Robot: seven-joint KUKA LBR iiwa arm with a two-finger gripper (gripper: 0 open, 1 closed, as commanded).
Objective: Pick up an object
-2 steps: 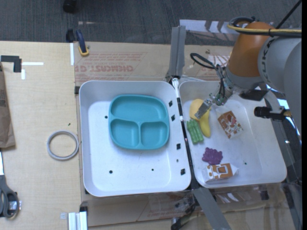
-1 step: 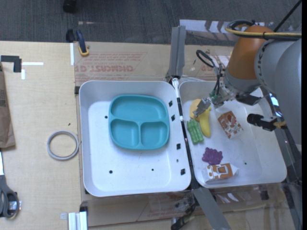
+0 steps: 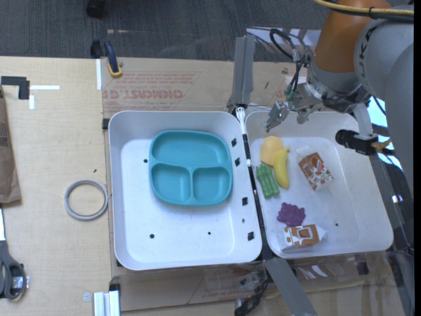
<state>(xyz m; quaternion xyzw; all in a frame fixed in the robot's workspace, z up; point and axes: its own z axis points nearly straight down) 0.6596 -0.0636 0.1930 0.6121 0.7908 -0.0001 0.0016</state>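
The right bin holds several small items. A yellow banana leans against a rounder yellow fruit, with a green vegetable just left of it. A red and white packet lies to their right. Nearer the front are purple grapes and a brown and white carton. My gripper hangs above the bin's far left corner, a little beyond the yellow fruit. Its fingers are spread, open, and nothing sits between them.
A teal divided plate lies in the left bin. On the bench to the left are a grey tape ring and scissors. A metal post rises at the bins' far junction, close to the gripper.
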